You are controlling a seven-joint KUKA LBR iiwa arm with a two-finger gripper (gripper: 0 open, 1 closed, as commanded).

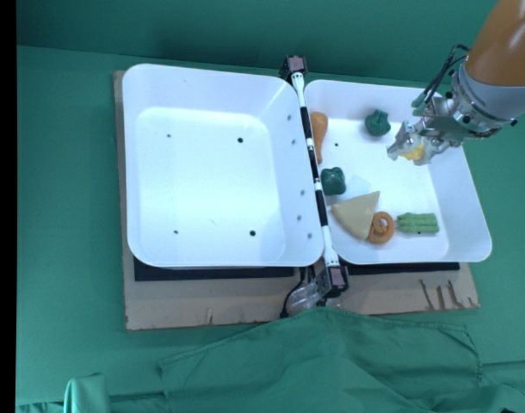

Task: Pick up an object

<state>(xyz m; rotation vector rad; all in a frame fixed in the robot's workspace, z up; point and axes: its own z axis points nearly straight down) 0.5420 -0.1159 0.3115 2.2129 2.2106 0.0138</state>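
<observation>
**Right bin, yellow piece between my fingers**

My end effector (413, 149) hangs over the upper right part of the right bin (469, 231), pinched on a small yellow object (411, 152) that sits between the fingers, clear of the other items. My arm comes in from above and to the right of it, orange band topmost.

Places taken from the divider rail (312, 166), the black-and-white bar running between the two bins:

- Left bin (142, 144), on the rail's far side from my end effector: white floor with a few small dark dots.
- Orange piece (318, 130): right bin, close against the rail near its upper half.
- Dark green pepper-shaped piece (332, 180): just right of the rail at mid-length.
- Second dark green piece (377, 123): farther right of the rail, toward the bin's upper wall, near my end effector but apart from it.
- Pale yellow wedge (357, 212): right of the rail's lower half.
- Orange ring (382, 227): touching the wedge's lower right corner.
- Light green ridged piece (417, 223): just beyond the ring, farther from the rail.

Both bins rest on a cardboard sheet (202, 308) laid on the green-covered tabletop (64, 188).
</observation>
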